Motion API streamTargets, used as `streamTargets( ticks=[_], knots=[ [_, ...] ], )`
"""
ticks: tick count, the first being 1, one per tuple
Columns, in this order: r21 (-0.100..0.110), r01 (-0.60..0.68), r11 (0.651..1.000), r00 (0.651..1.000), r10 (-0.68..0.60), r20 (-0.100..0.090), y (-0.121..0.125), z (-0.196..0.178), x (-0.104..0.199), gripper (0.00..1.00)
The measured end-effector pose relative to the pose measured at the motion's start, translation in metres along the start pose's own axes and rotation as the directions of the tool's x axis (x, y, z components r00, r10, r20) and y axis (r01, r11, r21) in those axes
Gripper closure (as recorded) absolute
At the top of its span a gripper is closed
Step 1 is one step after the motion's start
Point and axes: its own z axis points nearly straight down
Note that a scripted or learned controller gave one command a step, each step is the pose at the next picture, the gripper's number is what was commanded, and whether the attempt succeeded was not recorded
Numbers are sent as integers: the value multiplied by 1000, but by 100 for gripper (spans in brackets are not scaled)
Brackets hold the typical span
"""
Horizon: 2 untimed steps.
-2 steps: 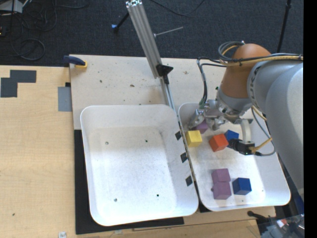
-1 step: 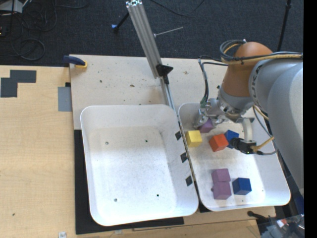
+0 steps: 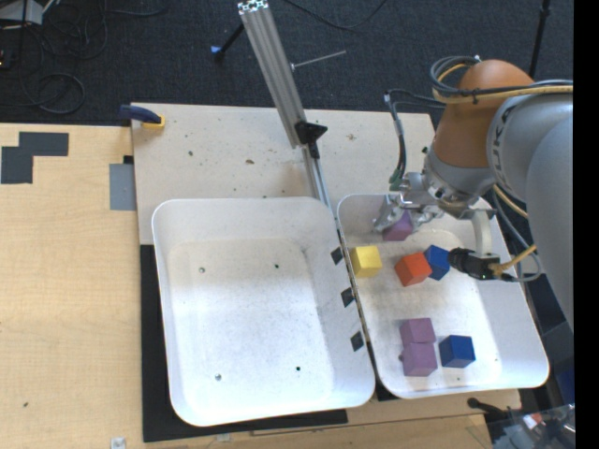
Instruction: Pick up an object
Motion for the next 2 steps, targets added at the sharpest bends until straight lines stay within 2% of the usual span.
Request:
streamTargets(
  ticks=[1, 2],
  knots=[
    [-4, 2, 1000, 1000, -2, 1, 8, -60, -1, 100],
    [-3, -1, 1000, 1000, 1, 1, 1, -117, -7, 100]
  ],
)
